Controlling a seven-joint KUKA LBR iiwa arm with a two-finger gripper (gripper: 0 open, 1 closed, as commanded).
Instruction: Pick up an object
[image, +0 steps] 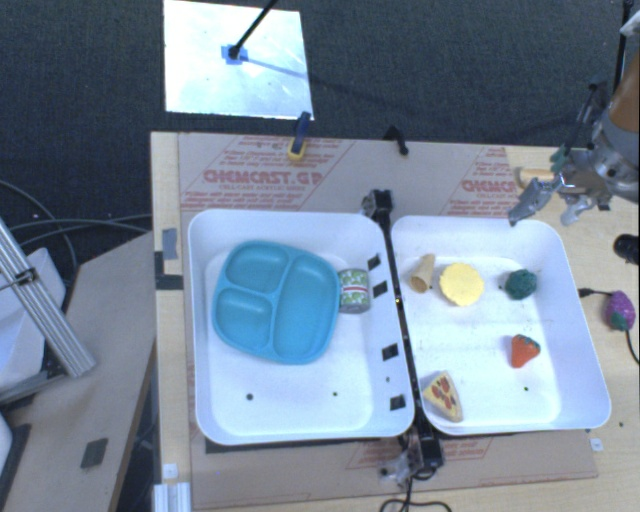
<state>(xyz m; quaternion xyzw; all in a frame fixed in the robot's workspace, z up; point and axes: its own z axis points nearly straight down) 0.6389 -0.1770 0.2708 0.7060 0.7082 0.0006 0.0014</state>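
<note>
Gripper (550, 197) above right bin's (575, 300) far-right corner, jaws spread, nothing between | objs e.g. strawberry (525, 350), green piece (520, 284) lie in bin | pick not begun.

A single fixed camera sits above the table (250, 160) and looks down at a slant, far enough back to take in both white bins, the left bin (290, 420) and the right bin (490, 400), side by side, with dark floor beyond the table's far edge at the top.
</note>
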